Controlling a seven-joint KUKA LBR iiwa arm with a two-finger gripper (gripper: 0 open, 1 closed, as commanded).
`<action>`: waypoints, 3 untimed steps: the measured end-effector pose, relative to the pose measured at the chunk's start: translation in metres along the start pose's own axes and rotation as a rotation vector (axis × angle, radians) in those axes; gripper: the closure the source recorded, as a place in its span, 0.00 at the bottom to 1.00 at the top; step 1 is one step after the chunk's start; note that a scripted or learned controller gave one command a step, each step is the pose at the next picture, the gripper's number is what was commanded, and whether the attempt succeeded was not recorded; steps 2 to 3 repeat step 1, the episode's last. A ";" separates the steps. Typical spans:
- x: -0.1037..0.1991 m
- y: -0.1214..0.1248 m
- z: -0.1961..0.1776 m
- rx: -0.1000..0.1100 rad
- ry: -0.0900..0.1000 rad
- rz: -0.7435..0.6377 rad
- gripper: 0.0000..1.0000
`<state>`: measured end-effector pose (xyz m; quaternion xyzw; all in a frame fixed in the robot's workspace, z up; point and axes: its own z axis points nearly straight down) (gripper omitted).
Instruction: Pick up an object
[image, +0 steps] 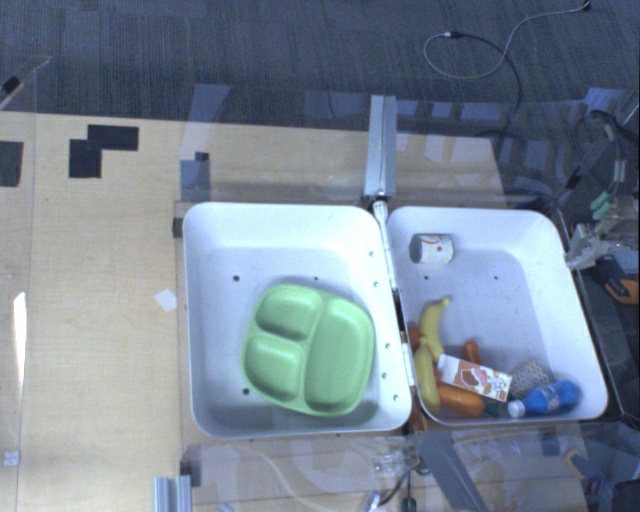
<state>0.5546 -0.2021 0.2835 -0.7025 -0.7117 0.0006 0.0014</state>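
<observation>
A green divided plate (310, 350) lies in the left bin (215, 300), toward its front right. In the right bin (510, 270) a small white cup (432, 248) lies on its side near the back left corner. Along that bin's front sit a yellow banana (428, 345), a small white and red carton (476, 377), an orange carrot-like piece (460, 401), a blue bottle (546, 400) with a white cap, and a grey speckled item (531, 376). These front objects touch or overlap one another.
A metal post (378, 150) stands behind the seam between the two bins. Cables and fixtures (605, 215) crowd the bench's right side. Black markers (103, 147) are on the wooden bench at the back left.
</observation>
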 end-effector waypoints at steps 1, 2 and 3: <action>-0.003 0.021 -0.103 -0.004 -0.002 -0.206 1.00; -0.003 0.021 -0.103 -0.004 -0.002 -0.206 1.00; -0.003 0.021 -0.103 -0.004 -0.002 -0.206 1.00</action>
